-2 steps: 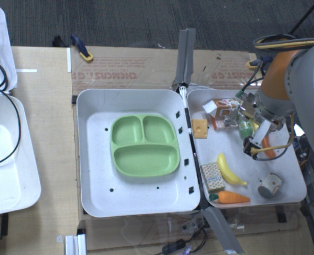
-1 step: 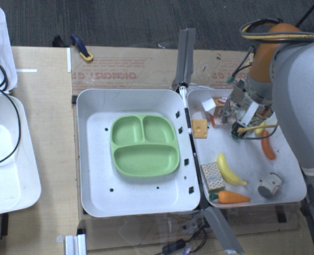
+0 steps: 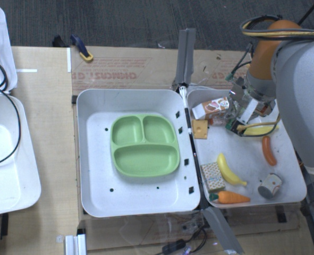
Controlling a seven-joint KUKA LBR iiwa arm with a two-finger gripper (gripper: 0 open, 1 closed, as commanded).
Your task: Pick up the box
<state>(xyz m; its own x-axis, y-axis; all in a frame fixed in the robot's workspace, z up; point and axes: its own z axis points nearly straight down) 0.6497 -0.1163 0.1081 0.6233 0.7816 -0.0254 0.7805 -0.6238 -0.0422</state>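
The gripper (image 3: 235, 122) hangs low in the right bin (image 3: 289, 187), close beside the box (image 3: 211, 107) lying at that bin's far left corner; whether it's open or closed, I cannot tell. Nearby sit a banana (image 3: 229, 170), carrot (image 3: 232, 197) and sausage (image 3: 269, 150). Left bin holds a green divided plate (image 3: 144, 145).

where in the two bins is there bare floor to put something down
Left bin: bare floor rings the green plate, widest along the left wall and front. Right bin: a small open patch between the banana, sausage and cup. Its back is crowded: box, brown block and the claw.
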